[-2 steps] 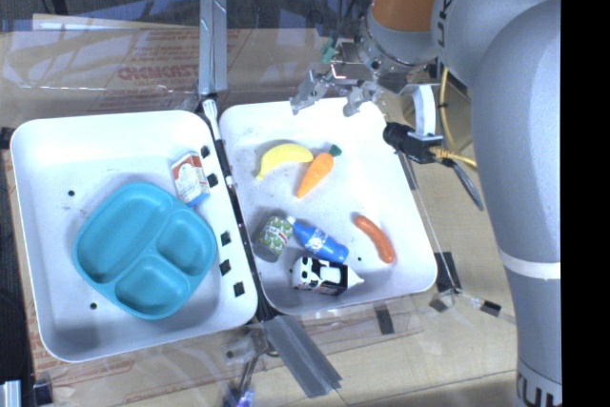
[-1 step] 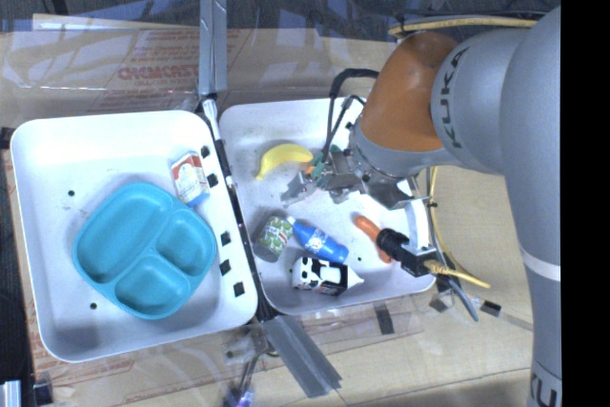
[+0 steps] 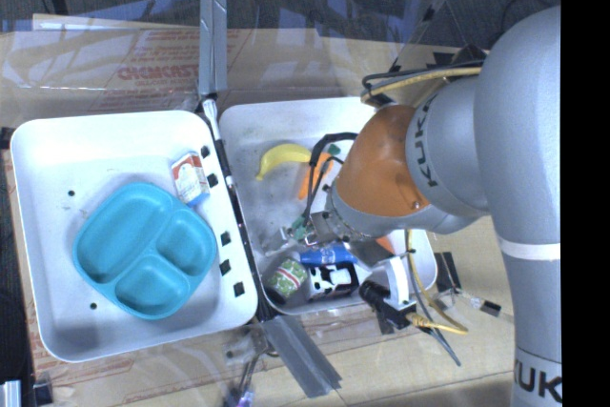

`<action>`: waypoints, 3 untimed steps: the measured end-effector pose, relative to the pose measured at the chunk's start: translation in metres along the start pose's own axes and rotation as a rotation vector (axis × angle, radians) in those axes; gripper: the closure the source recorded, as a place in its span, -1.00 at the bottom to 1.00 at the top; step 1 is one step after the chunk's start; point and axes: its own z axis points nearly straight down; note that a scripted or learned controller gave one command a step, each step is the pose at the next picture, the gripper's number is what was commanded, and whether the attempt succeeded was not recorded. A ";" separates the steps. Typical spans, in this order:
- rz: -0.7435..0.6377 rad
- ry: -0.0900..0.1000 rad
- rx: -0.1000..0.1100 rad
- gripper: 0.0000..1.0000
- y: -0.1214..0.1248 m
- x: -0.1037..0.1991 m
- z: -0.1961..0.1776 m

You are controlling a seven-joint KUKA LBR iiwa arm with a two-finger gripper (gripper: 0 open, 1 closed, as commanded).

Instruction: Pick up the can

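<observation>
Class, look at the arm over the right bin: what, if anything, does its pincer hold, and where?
It cannot be told: the arm's wrist hides the pincer above the right bin.

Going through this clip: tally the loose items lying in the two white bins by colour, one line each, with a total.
Blue: 1, divided tray in the left bin.
Red and white: 1, small carton beside the tray.
Yellow: 1, banana in the right bin.
Green: 1, can on its side in the right bin.
Total: 4 that I can identify; the arm covers others.
</observation>
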 end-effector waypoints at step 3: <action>-0.031 0.000 0.000 -1.00 -0.008 -0.008 -0.022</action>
